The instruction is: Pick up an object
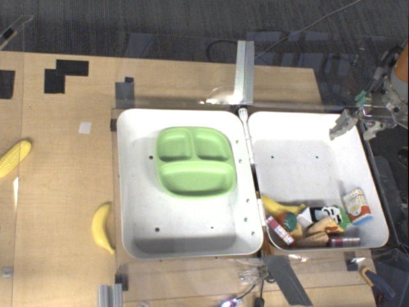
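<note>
Several small objects lie heaped in the near corner of the right bin [307, 152]: a yellow banana [281, 206], a red and white packet [356, 204], a black and white item [326, 213], a red wrapper [279, 229] and a brown piece [314, 238]. My gripper [354, 126] hovers over the bin's far right corner, well away from the heap. Its two fingers stand open with nothing between them.
A green divided plate [195, 160] lies in the left bin [134, 190]. On the bench to the left are a second banana [102, 228] and a corn cob [14, 158]. A metal post [245, 72] rises behind the wall between the bins.
</note>
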Controlling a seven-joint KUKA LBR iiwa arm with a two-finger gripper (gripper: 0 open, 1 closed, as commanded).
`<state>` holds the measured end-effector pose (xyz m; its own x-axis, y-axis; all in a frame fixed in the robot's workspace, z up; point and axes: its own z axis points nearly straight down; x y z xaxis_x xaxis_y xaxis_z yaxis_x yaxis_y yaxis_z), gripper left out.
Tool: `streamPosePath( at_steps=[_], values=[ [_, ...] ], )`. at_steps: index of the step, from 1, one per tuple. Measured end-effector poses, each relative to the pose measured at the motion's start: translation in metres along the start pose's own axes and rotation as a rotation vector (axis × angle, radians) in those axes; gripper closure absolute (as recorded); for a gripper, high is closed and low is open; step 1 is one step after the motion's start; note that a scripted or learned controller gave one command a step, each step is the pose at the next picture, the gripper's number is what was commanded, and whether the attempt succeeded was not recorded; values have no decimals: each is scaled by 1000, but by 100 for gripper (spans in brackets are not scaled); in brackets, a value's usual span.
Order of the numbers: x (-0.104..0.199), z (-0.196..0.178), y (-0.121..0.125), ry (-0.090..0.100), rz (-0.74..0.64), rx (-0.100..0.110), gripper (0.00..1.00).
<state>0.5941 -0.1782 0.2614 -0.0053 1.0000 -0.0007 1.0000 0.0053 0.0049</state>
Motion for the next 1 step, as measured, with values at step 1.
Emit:
streamPosePath(
  at_steps=[1],
  values=[
    [49, 91, 76, 1, -14, 0, 0]
  ],
)
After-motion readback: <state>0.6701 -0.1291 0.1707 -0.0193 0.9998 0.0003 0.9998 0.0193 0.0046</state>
